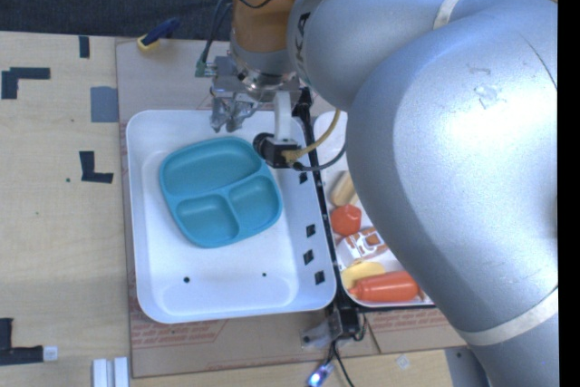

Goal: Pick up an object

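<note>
Camera view: the grey arm [435, 104] is reaching in from the right and blocking most of the right bin [355, 296], so its bulk is hiding whatever else is lying there. The claw [228, 115] is hanging over the far edge of the left bin [217, 304], just above the back rim of the blue divided plate [220, 190]; nothing is sitting between its tips, and whether it is released or clenched I cannot tell at this size. The plate is lying flat, tilted a bit in plan, taking up the upper middle of the left bin, probably the nearest candidate since the claw is hovering beside its rim, where a thin edge is giving something to pinch. In the right bin's visible strip, toy food is crowding together: an orange-red piece [345, 219], a yellow piece [364, 270] and a red-orange sausage shape [388, 287], touching or nearly so. A blue and yellow clamp [159, 33] is resting on the table [54, 222], well away from both bins. The pick is looking not yet made.
</note>
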{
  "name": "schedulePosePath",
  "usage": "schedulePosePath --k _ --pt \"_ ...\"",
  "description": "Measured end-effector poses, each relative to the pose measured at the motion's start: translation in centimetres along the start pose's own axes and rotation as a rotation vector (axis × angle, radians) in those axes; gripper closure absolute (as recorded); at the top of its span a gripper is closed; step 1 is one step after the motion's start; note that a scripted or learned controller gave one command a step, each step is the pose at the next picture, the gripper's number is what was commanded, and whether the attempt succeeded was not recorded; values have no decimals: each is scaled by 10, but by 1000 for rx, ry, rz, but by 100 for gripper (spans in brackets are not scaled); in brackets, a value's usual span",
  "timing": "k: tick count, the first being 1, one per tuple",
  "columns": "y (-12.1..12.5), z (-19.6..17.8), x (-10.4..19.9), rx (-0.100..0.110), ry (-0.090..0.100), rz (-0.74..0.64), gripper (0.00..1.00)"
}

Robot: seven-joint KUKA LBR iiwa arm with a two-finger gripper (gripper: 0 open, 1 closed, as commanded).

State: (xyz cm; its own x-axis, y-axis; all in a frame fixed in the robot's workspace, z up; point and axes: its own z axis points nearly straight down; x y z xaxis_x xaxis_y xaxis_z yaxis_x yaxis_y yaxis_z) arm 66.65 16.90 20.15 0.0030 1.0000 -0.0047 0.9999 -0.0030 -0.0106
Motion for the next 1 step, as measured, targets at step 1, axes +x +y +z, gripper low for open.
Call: schedulePosePath --k 1 --pt "-24 64 -27 -2 1 -2 100"
